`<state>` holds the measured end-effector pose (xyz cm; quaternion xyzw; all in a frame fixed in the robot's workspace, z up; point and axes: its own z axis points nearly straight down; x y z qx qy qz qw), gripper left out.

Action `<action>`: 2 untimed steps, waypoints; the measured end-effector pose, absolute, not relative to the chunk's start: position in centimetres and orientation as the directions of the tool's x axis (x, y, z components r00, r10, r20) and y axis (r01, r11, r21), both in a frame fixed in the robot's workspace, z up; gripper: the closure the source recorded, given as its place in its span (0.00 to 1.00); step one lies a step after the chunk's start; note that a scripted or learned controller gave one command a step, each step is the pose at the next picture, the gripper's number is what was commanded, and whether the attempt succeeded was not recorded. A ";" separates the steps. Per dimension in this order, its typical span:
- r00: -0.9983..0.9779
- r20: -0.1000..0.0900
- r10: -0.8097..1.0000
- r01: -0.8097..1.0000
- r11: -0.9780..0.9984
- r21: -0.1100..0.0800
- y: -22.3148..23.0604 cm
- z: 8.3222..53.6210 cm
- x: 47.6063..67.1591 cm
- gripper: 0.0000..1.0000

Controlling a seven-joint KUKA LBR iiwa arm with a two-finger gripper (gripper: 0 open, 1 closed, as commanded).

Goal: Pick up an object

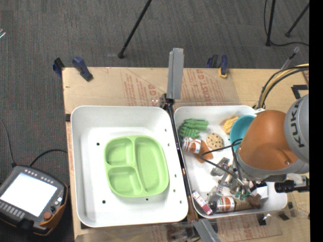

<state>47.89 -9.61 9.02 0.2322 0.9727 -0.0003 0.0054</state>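
Camera view: cardboard-topped bench [126, 87] on dark carpet, left bin [86, 135] holding a green divided tray [136, 165], right bin [202, 111] cluttered. My gripper [229, 183] hangs low over the right bin's near corner, just above a small bottle [225, 204]; its opening I cannot tell.

A robotics lab or test room, by every sign. Grey office-type carpet [75, 29] underfoot, crossed by the thin black legs of tripod stands [139, 21]. A plain bench topped with brown printed cardboard [126, 84], fixed down by blue clamps [81, 67] along its far edge. Two shallow white plastic bins [83, 135] side by side, set up as a work cell. A large grey industrial robot arm with an orange band [267, 140] reaching in from the right, cables [275, 82] looping behind it. A handheld control pendant with a bright screen [30, 195] lying on the floor at lower left, wired by a black cord.
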 end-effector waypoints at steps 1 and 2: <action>-0.800 -0.001 0.601 0.601 0.800 0.001 -10.7 8.8 57.7 0.00; -0.730 0.000 0.684 0.684 0.730 0.001 -8.6 8.7 58.0 0.00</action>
